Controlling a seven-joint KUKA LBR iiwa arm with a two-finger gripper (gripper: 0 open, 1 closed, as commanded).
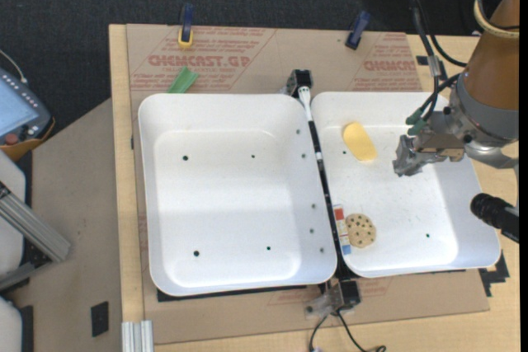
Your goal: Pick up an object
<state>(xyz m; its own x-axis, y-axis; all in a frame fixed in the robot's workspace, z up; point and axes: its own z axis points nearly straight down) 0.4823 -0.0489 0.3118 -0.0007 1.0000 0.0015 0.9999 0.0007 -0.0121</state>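
I can't tell how far my fingers (pixel 406 163) are parted from this slant, and I see nothing between them. They hang over the right bin (pixel 462 255), just beside the yellow piece (pixel 359 142), which lies flat and free near the bin's far edge, so I judge it the closest candidate. The cookie (pixel 360 231) sits nearer the front, against the divider. The left bin (pixel 157 128) adjoins on the bench (pixel 124 78).

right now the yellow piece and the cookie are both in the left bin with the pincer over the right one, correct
Not quite. The camera view shows the yellow piece and the cookie in the right bin, not the left bin. The pincer is over the right one.
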